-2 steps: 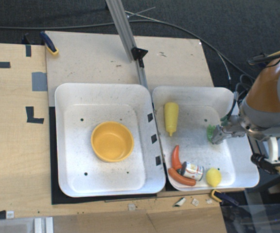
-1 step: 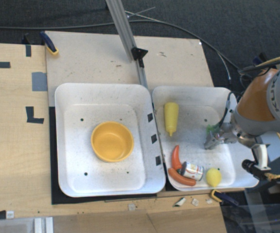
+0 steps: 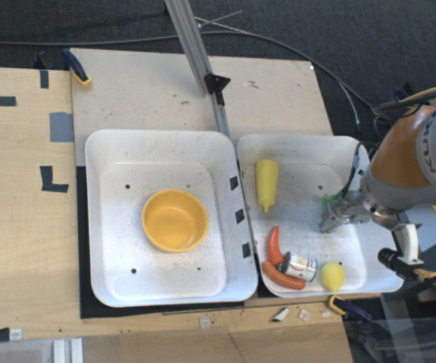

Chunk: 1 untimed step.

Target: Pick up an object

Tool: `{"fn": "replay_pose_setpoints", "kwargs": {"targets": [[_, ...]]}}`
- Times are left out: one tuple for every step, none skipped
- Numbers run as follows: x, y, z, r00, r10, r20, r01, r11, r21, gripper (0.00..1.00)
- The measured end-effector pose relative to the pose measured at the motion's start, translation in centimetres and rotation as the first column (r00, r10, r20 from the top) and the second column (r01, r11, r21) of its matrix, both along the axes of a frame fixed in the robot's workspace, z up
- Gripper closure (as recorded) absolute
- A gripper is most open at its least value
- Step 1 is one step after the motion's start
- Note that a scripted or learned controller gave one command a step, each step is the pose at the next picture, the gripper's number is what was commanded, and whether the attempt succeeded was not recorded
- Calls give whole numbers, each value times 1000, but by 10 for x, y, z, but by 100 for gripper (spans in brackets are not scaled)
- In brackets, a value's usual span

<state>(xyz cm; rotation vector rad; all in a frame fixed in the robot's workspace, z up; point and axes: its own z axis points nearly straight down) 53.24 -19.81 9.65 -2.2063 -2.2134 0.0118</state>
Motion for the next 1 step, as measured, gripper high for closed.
{"fn": "replay_pose_setpoints", "kwargs": {"targets": [[10, -1, 47, 1000, 0, 12, 0, 1000, -5, 100]]}}
